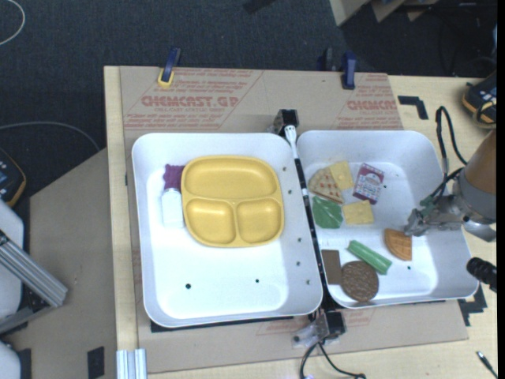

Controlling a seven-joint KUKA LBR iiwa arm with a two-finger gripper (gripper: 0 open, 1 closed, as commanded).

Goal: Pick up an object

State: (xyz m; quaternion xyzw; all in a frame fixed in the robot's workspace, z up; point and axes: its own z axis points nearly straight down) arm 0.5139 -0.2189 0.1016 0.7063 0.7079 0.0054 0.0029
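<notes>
Scanning from the left of the frame: the left bin (150, 235) holds a yellow divided tray (233, 200) in its upper half, with a purple item (173, 175) and a small white item (171, 208) tucked against the tray's left edge. None of these is near the arm.

Right bin (418, 150), middle to right of frame: a pizza-slice toy (323, 184), a yellow cheese wedge (341, 173), a green leaf piece (326, 212), a yellow square (359, 212), a small red-and-white packet (368, 184), a brown bar (331, 265), a round brown cookie (360, 280), a green stick (370, 256), and an orange wedge (398, 244).

The gripper (420, 221) sits low at the right side of this bin, the arm entering from the frame's right edge. Finger state: cannot tell; the tips are too small and blurred here. Nothing is visibly held.

Judgement: the step in hand is the descent onto a target, most likely the orange wedge, which lies just below and slightly left of the gripper tip, close to it. To do it well, centre over the wedge's body rather than its thin edge, keep off the bin wall at right, and avoid nudging the green stick nearby.
</notes>
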